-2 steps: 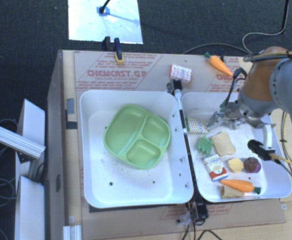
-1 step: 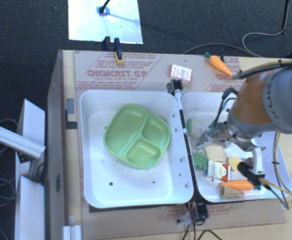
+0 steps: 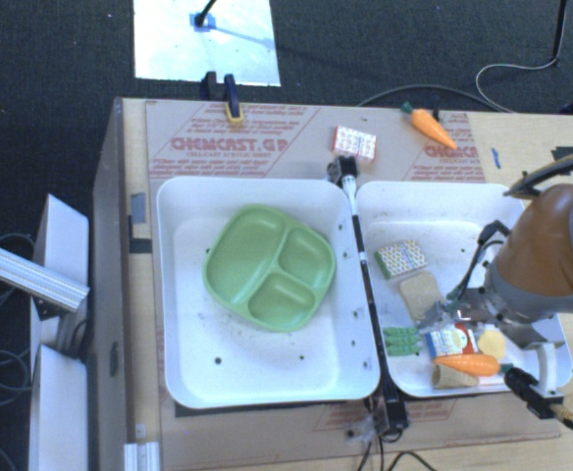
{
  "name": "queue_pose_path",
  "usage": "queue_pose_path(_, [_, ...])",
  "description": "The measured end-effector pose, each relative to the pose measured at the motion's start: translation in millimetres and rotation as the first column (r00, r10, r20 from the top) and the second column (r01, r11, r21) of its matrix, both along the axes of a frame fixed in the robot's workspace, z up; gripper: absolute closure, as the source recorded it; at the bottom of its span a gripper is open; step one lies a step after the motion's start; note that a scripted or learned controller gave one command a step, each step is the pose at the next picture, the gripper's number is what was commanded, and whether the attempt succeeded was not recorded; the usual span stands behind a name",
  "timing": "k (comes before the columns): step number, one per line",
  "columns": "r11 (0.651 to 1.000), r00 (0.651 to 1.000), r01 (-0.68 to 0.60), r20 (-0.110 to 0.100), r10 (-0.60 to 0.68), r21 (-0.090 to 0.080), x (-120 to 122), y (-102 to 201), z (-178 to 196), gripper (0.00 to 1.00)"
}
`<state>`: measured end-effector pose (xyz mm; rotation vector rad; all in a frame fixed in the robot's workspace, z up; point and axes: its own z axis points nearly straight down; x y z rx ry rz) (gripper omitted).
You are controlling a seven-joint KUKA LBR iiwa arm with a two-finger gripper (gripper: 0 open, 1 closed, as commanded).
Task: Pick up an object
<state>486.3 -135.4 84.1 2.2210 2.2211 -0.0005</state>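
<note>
gripper [image 3: 460, 314] low in the right bin [image 3: 434, 216], lower right of frame; cannot tell its state | objects: carrot [image 3: 468, 364], small packet [image 3: 446, 340], tan block [image 3: 420, 291], green piece [image 3: 401, 340] crowded just beside it | advice: settle on one item, centre over it, descend straight, avoid nudging neighbours

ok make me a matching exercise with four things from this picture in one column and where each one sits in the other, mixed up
Things:
1. green divided plastic plate
2. orange toy carrot with green top
3. small green ridged block
4. white patterned box with red dots

Places:
A. on the bench board behind the right bin
B. in the right bin, by the divider
C. in the left bin
D. on the bench board, behind where the two bins meet

Pairs: 1-C, 2-A, 3-B, 4-D
</note>
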Motion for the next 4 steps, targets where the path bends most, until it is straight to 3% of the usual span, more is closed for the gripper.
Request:
queue_pose_path(1, [1.000, 1.000, -0.002, 0.003, 0.002, 0.000, 54, -23, 5, 0.00])
queue_pose_path(2, [1.000, 1.000, -0.004, 0.004, 0.004, -0.001, 145, -59, 1, 0.00])
queue_pose_path(3, [1.000, 1.000, -0.005, 0.000, 0.005, 0.002, 183, -70, 2, 0.00])
queue_pose_path(4, [1.000, 1.000, -0.009, 0.006, 0.009, -0.002, 184, -71, 13, 1.00])
